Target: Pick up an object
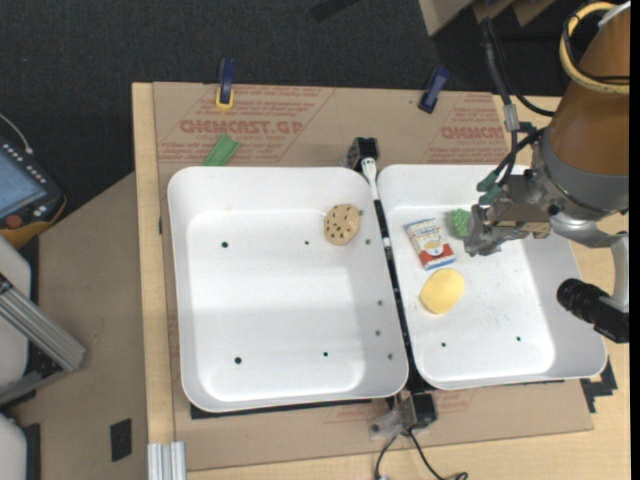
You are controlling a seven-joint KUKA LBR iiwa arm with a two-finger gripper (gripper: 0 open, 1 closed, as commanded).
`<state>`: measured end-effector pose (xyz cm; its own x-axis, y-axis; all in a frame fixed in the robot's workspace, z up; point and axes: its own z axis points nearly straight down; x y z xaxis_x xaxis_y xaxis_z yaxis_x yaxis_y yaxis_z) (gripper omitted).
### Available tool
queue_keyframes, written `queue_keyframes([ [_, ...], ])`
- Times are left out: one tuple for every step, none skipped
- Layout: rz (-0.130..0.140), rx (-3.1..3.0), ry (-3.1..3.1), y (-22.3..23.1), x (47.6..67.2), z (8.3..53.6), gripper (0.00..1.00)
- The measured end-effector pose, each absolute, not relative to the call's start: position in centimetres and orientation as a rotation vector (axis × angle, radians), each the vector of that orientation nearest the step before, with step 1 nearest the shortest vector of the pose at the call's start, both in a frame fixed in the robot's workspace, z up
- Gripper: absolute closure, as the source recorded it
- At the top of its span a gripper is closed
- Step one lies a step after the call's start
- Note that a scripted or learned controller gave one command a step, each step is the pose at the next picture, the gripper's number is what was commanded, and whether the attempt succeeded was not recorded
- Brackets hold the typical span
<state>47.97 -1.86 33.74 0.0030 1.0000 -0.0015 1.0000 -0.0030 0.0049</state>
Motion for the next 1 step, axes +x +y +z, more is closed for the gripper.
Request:
queue_keyframes([
  [-0.009,2.228,2.223,-1.98,47.85,26.90,1.00],
])
